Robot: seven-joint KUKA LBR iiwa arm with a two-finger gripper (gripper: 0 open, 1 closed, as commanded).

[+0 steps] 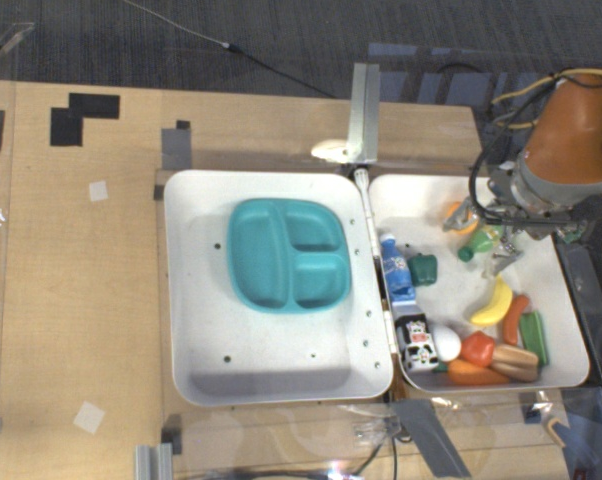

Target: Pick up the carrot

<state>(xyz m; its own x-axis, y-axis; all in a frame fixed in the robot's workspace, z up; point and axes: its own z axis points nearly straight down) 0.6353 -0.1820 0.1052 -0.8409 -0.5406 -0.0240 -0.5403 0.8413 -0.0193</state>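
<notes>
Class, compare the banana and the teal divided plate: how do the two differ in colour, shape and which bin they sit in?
The banana is yellow; the teal divided plate is blue-green. The banana is small and curved; the plate is broad, flat and sectioned. The banana lies among other items in the right bin; the plate sits in the left bin.

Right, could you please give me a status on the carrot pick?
Gripper low over right bin, far end. Likely carrot, orange piece, just beside it; no hold seen. Green piece and banana close by.
</notes>
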